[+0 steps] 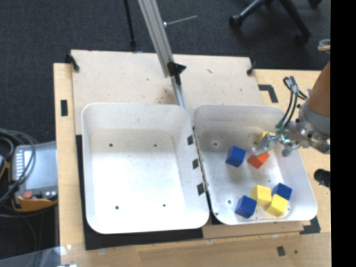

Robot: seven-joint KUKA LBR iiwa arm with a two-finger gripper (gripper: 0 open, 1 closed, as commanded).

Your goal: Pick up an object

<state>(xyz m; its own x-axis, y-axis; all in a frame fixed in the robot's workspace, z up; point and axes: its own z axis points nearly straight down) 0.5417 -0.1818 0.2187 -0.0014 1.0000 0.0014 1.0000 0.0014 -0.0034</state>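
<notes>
white bins (139, 166), blue (235, 156), yellow (262, 194), orange blocks (257, 160)

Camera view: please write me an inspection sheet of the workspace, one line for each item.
Surface: wooden bench bearing a pale board and two white bins; left bin, right bin.
Job's things: in the right bin, blue cube, orange-red block, a yellow piece beside the end effector, and a group near the front rim: blue cube, yellow cubes and, blue cube.
Clutter: nothing seen.
Grippers: end effector over the right bin, beside the orange-red block; finger state unclear.
Cables: wires at the wrist; cables at far left.
Surroundings: dark carpet, chair base, metal rail, handheld controller.
</notes>
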